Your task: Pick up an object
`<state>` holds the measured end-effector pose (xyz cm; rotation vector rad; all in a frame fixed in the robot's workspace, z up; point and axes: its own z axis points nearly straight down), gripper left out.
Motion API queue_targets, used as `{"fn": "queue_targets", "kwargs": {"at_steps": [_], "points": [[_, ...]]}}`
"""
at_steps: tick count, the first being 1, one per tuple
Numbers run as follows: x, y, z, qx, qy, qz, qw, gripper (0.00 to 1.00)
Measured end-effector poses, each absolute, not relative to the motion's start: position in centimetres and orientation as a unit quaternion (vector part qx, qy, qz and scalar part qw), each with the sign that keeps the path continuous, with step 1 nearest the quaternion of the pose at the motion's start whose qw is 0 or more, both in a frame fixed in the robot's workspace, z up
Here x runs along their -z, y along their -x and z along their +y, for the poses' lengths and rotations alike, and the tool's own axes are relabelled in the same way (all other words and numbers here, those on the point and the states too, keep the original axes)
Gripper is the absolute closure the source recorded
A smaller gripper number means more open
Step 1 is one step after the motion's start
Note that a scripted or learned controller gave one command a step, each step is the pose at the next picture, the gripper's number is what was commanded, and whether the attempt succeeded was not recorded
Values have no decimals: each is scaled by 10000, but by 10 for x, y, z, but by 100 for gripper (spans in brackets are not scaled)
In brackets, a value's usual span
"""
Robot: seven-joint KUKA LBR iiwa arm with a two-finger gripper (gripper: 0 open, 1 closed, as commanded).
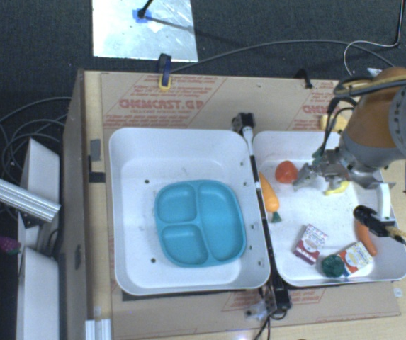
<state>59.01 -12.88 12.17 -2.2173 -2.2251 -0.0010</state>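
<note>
Hovering the grey metal claw (310, 176) low inside the right-hand shallow white plastic bin (330, 214), just right of a small round orange-red toy fruit (285, 171) in that bin's upper-left part. Not managing to tell how far open the claw is from this angle, nor seeing anything held in it. Treating the round fruit as likeliest target, w/ a small yellow curved piece (338, 187) lying just beside the claw on its other side.

Risking several things here:
- Closing off-centre on a round, smooth thing, prob. squirting it sideways toward the long orange toy carrot (269, 194) lying along the bin wall by the divider.
- Coming down between fruit and yellow piece, so possibly pinching nothing, or nudging both.
- Pushing the fruit against the carrot, maybe catching two items or jamming vs. the wall.
- Lifting w/ a shallow hold, prob. dropping it back.

Expecting no trouble from items well apart near the bin's lower edge: red-and-white flat packet (309, 244), dark green knobbly toy (332, 265), orange-and-white packet (358, 255). Likewise ignoring the left white bin (132, 161) w/ its light-blue divided plastic plate (200, 222), alongside on the bench (188, 98).
</note>
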Motion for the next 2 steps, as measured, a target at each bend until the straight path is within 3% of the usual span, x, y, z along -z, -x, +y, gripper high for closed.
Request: {"fn": "queue_targets", "kwargs": {"at_steps": [1,2], "points": [[-84,-645,-89,8,7054,-7088,-3,0],[-96,-646,-89,13,7044,-7098,-20,100]]}}
